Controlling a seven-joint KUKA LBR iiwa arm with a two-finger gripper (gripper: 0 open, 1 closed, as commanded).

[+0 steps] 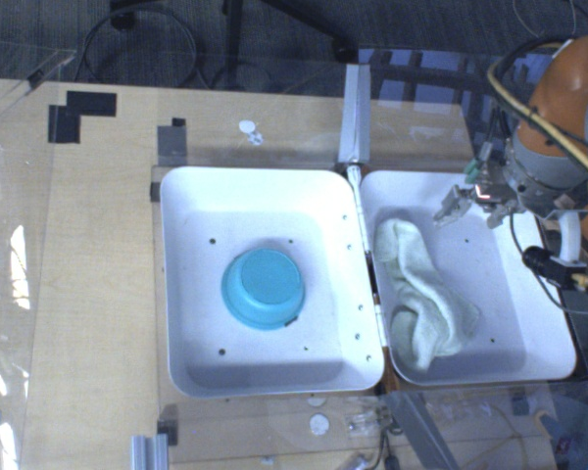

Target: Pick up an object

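Camera view, contents counted:

- Bins: two, white and shallow, side by side on the table [98,292]. Left bin [191,360]; right bin [529,341].
- Bowl: one, blue [265,287], upside down by the look of it, near the middle of the left bin, well apart from every wall, with bare floor all round.
- Cloth: one, pale and crumpled [421,297], in the left half of the right bin, running from near the far wall toward the near wall, close beside the divider. The right half of that bin is bare floor.
- Arm: one, with orange band [568,91], partly cut off at the right edge.
- Tool: one [470,202], over the far right part of the right bin, apart from the cloth; its fingers look spread with nothing between them, though they are small and blurred
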